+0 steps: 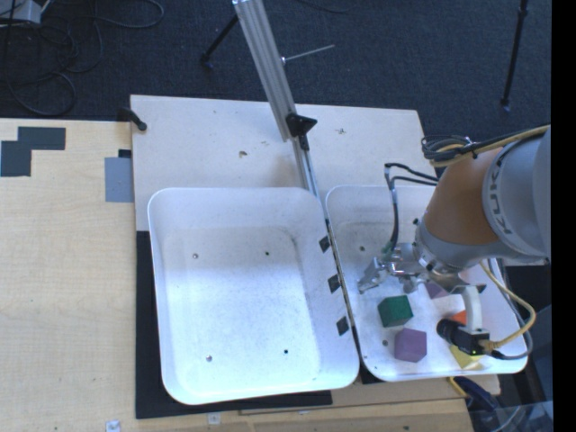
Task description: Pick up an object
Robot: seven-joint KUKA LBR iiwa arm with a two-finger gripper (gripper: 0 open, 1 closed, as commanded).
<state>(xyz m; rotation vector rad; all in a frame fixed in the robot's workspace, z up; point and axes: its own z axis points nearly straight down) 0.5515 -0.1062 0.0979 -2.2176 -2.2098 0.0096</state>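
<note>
Where the picture begins at the left, a pale wood tabletop (63, 268) carries grey rectangular patches, and above it dark carpeted floor (378, 34) runs across the whole top, strewn with black cables at the far left. A white board (216, 147) lies further right, with a slanted aluminium rail (270, 66) rising from it toward the upper edge. On that board, over a black mat, sits the left bin (180, 268), a shallow white tray with a few dark specks on its floor. Touching its right wall along a seam with small black clips is the right bin (346, 214). Inside the right bin a green block (394, 310) lies near the middle, and a purple block (410, 344) sits just below it, close to the front rim. An orange piece (459, 317) and a yellow one (466, 358) show further right, partly hidden by black parts and cabling. The tool (378, 275) hangs low in the right bin, just above and left of the green block; its metal fingers seem spread apart with nothing between them, though the view is poor there. The grey arm (504, 196) with its orange band enters from the right.
</note>
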